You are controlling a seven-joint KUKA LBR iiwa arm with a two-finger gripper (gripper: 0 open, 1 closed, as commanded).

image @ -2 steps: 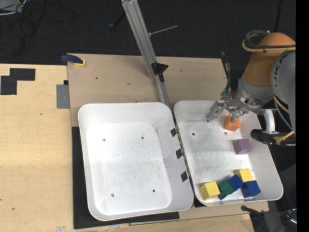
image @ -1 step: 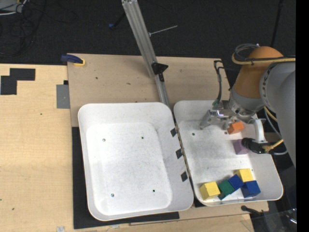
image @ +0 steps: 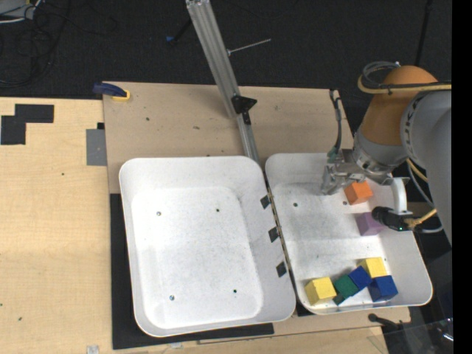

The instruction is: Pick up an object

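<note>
My gripper [image: 338, 178] hangs low over the far part of the right bin [image: 313, 231]. An orange block [image: 359, 192] lies right beside it, at its lower right edge, and I cannot tell whether the two touch. A purple block [image: 368, 223] rests a little nearer the front. In the bin's front right corner lies a cluster: two yellow blocks [image: 320, 290] [image: 375, 266], two blue blocks [image: 360, 277] [image: 383, 289] and a green block [image: 344, 287].
The left bin [image: 192, 245] sits beside the right one, with black clips [image: 272, 234] along the shared rim. A slanted aluminium rail [image: 221, 68] rises behind the bins. The arm's orange band [image: 387, 116] and cables crowd the right side.
</note>
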